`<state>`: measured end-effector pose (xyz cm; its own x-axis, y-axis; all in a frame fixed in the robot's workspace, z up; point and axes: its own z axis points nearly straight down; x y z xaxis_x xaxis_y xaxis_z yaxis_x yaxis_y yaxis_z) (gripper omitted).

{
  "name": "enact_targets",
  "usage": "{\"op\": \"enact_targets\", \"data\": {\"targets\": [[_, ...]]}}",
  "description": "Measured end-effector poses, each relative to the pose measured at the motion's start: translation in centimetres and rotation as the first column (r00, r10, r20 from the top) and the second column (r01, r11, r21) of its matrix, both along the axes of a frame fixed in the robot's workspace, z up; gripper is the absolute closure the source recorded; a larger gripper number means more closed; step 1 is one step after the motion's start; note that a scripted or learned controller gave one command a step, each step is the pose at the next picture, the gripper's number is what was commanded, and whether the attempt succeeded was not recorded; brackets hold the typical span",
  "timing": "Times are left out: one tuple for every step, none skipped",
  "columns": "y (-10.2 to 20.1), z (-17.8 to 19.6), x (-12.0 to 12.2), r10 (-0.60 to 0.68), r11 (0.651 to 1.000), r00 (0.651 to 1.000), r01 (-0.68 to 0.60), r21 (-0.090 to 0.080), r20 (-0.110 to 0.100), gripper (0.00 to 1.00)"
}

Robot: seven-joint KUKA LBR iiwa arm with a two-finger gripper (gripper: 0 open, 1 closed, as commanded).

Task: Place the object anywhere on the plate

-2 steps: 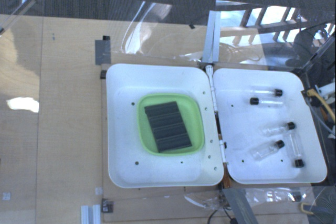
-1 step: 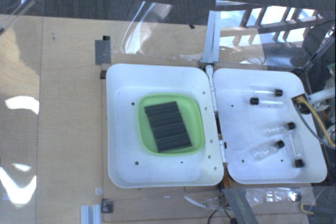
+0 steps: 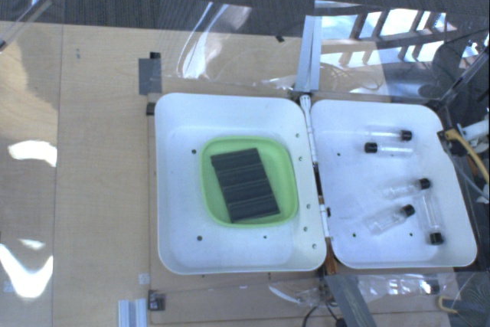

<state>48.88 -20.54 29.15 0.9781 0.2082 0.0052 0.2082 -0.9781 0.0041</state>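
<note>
camera view: fixed overhead, slanted, looking down on the bench.
bench: light wood bench top [image 3: 84, 188] with glare patches on its left side.
left bin: shallow white plastic bin [image 3: 176, 241], rounded corners, touching the right bin along a central seam.
plate: lime-green square plate with rounded corners [image 3: 287, 180] lying flat in the middle of the left bin.
object: dark grey ribbed rectangular block [image 3: 243, 184] lying flat on the green plate, near its centre, long axis tilted a little off the plate's edges; all of it sits inside the plate's rim.
right bin: second shallow white plastic bin [image 3: 344, 188], just right of the seam.
vials: several clear plastic tubes with black caps scattered in the right bin; one [image 3: 387, 147] and another [image 3: 390, 136] lie near the top, roughly horizontal; one [image 3: 409, 186] mid-right; one [image 3: 392, 217] lower, slanted; one [image 3: 432, 220] near the right wall, roughly upright in the picture. All well apart from the plate.
arm: dark hardware and cables at the right edge [image 3: 468, 99], above and outside the right bin; too cluttered to make out.
gripper: cannot tell whether its fingers are apart or together; nothing visible between them.
bracket: small dark grey bracket [image 3: 149, 75] on the bench above the left bin's top-left corner.
</note>
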Motion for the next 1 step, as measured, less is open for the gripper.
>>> {"op": "enact_targets", "data": {"targets": [[0.03,-1.07,-0.01,-0.002,1.0,1.0,0.002,0.002,-0.002,0.0]]}}
